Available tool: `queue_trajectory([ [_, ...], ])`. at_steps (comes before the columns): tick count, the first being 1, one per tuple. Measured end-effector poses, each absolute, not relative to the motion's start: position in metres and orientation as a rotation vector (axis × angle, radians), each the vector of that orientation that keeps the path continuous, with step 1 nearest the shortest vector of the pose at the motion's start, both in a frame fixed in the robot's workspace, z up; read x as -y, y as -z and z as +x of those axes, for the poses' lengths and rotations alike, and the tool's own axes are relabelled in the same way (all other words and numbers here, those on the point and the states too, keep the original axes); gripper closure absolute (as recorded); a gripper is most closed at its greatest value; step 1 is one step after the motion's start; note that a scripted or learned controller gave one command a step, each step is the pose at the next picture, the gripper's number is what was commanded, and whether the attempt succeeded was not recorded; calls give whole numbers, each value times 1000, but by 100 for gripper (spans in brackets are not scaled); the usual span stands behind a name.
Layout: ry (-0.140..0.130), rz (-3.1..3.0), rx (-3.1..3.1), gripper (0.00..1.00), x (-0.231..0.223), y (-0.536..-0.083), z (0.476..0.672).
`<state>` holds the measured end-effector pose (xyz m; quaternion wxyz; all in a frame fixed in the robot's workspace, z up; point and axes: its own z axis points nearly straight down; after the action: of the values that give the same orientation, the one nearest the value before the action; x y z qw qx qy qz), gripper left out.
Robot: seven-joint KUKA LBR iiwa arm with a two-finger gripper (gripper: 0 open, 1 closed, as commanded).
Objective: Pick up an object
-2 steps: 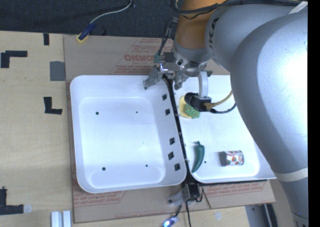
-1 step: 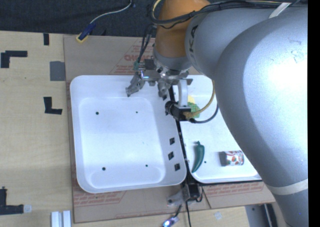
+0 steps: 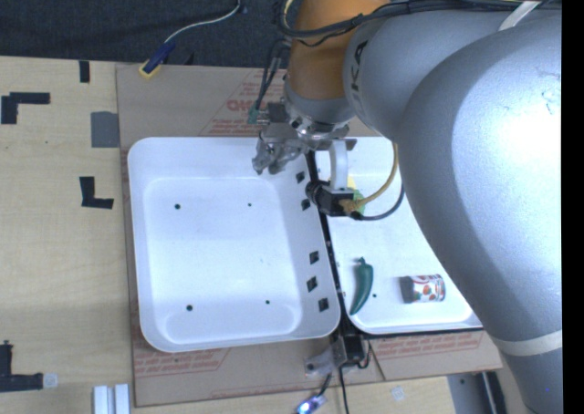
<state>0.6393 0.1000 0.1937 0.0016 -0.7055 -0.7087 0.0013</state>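
Observation:
My gripper [image 3: 274, 159] hangs below the orange wrist band, over the far right corner of the left bin [image 3: 155, 248]. Nothing shows between its fingers. In the right bin [image 3: 415, 321] lie a green pepper-shaped thing [image 3: 363, 283] near the left wall and a small red and white can [image 3: 422, 289] on its side to the right of it. A small yellow thing [image 3: 351, 198] sits further back in the right bin, partly behind a cable and the arm.
The big grey arm [image 3: 474, 148] covers much of the right bin and the right of the view. Cardboard [image 3: 192, 98] underlies both bins. A blue-tipped cable [image 3: 160, 58] lies at the back left. Black clips [image 3: 315, 262] line the wall between bins.

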Motion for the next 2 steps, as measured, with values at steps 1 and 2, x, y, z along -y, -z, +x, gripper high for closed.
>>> queue_trajectory([
  [1,-5,-2212,2226,100,-154,-190,615],
  [2,2,-2214,2226,100,-179,-234,582],
])
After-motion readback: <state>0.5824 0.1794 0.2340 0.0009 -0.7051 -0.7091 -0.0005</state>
